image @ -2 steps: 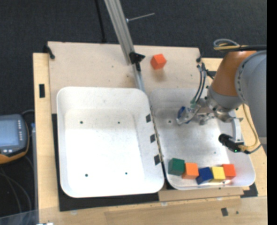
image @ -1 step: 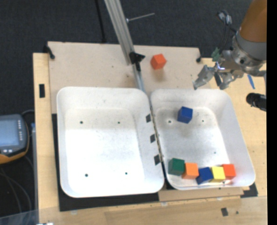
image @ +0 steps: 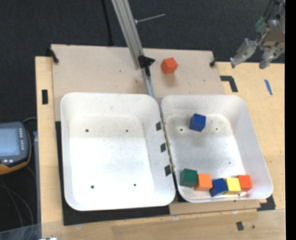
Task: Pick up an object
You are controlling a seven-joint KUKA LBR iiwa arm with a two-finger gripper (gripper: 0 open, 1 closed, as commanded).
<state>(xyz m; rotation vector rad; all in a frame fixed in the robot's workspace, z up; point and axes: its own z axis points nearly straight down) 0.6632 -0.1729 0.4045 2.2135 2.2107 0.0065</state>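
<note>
My gripper (image: 253,58) hangs at the top right, above the bench beyond the right bin's far corner, its two fingers spread open with nothing between them. In the right bin (image: 253,129) a blue cube (image: 198,122) lies alone near the far side. Along the bin's near wall sits a row of cubes: green (image: 188,177), orange (image: 204,181), blue (image: 218,186), yellow (image: 233,185) and red-orange (image: 244,182). An orange cube (image: 169,65) rests on the board behind the bins, outside both.
The left bin (image: 67,134) stands beside the right one. A slanted aluminium post (image: 127,29) rises from behind the bins' shared edge. A handheld control pendant (image: 5,146) lies off the bench at the left.
</note>
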